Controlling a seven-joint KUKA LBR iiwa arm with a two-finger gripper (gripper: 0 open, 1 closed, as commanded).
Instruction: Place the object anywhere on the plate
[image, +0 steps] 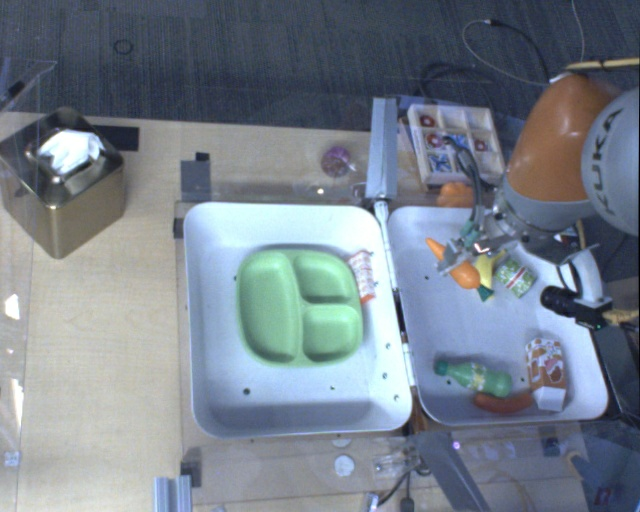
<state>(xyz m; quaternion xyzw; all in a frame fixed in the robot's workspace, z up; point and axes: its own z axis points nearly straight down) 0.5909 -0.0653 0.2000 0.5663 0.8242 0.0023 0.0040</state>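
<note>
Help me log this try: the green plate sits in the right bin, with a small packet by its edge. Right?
Not quite. The camera view shows the green plate in the left bin, not the right one. The small packet does lie by its edge.

Green divided plate (298, 305) flat in left bin; small packet (362, 274) touching its right rim

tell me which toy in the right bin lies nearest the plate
The green bottle, on its side at the bin's near-left. Its cap end points toward the green plate; the carrot and carton lie farther right.
</note>
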